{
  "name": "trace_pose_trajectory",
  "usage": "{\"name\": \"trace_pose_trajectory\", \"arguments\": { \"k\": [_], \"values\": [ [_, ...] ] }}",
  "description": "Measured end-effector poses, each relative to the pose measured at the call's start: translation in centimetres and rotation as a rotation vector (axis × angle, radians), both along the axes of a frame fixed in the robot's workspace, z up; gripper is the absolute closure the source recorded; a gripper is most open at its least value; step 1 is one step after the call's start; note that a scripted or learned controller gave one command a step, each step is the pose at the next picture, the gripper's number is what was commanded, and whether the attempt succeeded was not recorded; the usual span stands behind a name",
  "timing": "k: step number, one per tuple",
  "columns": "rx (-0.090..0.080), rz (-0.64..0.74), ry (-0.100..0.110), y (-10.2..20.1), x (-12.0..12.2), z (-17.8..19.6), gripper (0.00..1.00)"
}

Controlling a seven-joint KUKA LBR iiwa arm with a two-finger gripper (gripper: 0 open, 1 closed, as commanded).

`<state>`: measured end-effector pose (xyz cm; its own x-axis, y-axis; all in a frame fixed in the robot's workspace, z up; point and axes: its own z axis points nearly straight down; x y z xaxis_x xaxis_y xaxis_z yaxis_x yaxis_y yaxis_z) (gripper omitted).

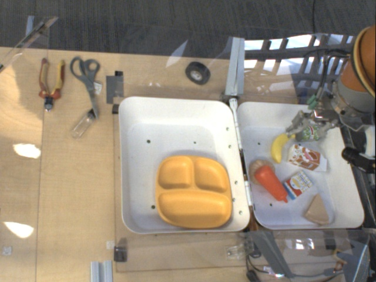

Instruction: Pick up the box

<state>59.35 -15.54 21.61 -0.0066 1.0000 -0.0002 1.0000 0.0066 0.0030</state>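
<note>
**Gripper over the right bin's far side, box lying nearer the front**

The gripper [306, 124] hung above the far part of the right bin [352, 219], its metal parts over a greenish item [311, 133] that could not be made out clearly; whether it was open or closed could not be told from this slant. The arm [359, 75], grey with its orange band, entered at the right edge.

The box [299, 184] (a small carton, red and white with a blue edge) lay flat on the right bin's floor, toward the front and apart from the gripper, with a white packet [305, 156] printed in red lying between the two; its printing was too small to read, and so was the packet's.

Counted in the right bin: one box; one white packet; one yellow banana [278, 148] left of the packet; one red-orange bottle [270, 181] just left of the box, lying at a slant; one tan wedge-shaped piece [318, 210] near the front right corner; one greenish item under the gripper.

The left bin [141, 157] held one yellow divided tray [194, 191], three compartments showing, set toward the front right.

On the wooden bench [59, 187] beyond the bins lay one pair of red-handled pliers [50, 82], one pair of grey scissors [88, 78], and one roll of black tape [198, 72]; no legible writing on any of them.
</note>
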Motion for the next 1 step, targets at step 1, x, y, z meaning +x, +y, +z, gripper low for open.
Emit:
{"name": "trace_pose_trajectory", "arguments": {
  "k": [1],
  "values": [
    [-0.001,0.040,0.000,-2.00,-8.65,-6.19,0.00]
  ]
}}
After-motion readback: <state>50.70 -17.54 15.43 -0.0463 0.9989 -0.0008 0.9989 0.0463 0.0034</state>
